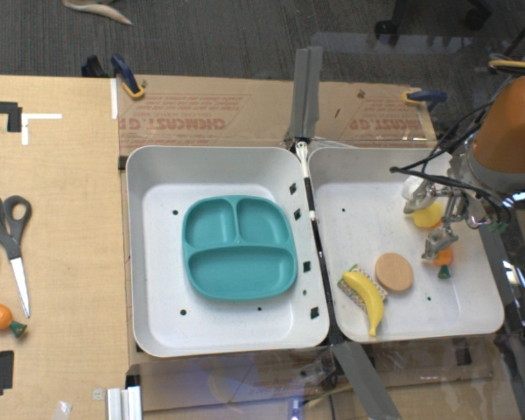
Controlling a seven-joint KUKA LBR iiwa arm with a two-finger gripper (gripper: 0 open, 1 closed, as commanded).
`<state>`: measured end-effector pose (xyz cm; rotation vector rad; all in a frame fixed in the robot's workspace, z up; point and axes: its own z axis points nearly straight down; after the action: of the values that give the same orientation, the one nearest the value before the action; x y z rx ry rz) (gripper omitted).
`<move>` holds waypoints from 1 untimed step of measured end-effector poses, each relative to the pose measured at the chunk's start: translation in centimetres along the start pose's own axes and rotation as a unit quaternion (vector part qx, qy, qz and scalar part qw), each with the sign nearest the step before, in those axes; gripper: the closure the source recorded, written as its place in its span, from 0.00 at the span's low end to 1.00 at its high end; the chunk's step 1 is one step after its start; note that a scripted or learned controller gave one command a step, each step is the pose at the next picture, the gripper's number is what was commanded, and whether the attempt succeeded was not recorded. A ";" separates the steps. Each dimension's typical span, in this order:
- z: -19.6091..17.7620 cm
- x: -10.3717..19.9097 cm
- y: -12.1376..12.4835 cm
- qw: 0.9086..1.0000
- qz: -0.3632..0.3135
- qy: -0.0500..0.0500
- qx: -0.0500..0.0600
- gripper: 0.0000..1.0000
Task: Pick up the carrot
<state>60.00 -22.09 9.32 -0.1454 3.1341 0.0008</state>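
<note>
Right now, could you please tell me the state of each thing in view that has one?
Gripper: low in the right bin, over the carrot.
Carrot: lying on the bin floor.
Banana: lying flat, beside the round cookie.
Teal divided plate: upright in the left bin.
Scissors: closed, on the bench.

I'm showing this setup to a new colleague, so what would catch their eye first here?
Probably the teal divided plate in the middle of the left bin, bright against the white. Next, the gripper low over the right bin, just above a small carrot, beside a lemon. A banana and a round cookie lie nearer the front.
</note>
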 end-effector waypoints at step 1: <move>-1.1 -0.3 0.1 1.000 -0.002 -0.003 0.001 1.00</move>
<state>60.24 -21.98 10.44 -0.1502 3.1273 -0.0020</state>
